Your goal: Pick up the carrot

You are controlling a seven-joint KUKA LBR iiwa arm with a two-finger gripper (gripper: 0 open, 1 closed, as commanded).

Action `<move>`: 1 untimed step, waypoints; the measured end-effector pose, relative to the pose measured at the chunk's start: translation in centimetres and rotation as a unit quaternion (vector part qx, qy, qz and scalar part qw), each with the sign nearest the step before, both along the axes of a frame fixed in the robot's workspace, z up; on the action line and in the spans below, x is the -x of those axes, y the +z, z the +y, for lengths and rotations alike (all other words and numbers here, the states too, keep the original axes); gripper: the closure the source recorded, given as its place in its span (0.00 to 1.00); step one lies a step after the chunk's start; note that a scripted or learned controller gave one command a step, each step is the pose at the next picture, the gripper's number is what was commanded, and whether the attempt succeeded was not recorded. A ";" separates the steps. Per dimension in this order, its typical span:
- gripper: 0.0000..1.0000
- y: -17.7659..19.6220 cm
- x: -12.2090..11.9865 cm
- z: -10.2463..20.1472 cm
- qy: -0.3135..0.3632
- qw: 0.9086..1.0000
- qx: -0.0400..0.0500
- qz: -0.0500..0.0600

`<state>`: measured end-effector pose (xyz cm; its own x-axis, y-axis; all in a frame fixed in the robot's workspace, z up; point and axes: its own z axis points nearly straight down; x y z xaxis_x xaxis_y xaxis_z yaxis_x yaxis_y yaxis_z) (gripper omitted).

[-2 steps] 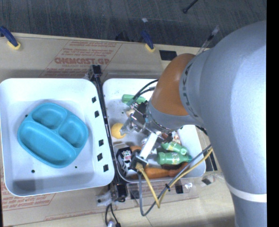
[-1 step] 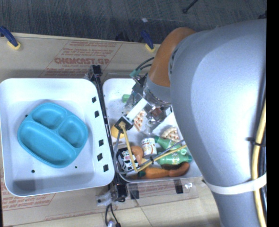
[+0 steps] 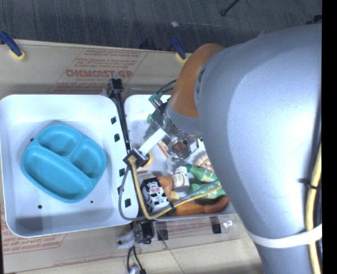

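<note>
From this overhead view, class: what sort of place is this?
Probably a robotics lab test bench: a grey arm reaches over two white bins, a blue divided plate in the left, jumbled toy food with a carrot in the right.

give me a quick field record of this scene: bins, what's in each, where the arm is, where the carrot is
left bin: shallow white bin holding a blue three-compartment plastic plate
right bin: shallow white bin with a cluttered pile of small items, largely covered by the arm
arm: grey arm with orange band reaching in from the right, over the right bin
tool: over the right bin's middle; finger state cannot be told
carrot: long orange carrot lying at the right bin's near edge, not held
other: black-and-white dice-like block beside the carrot
</note>
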<state>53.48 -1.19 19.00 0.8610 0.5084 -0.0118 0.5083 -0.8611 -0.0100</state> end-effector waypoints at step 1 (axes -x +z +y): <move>0.00 0.0 2.8 -3.4 -0.093 0.996 0.000 0.000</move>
<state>50.69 -4.54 19.00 0.9406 0.3393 -0.0127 0.3392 -0.9407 -0.0099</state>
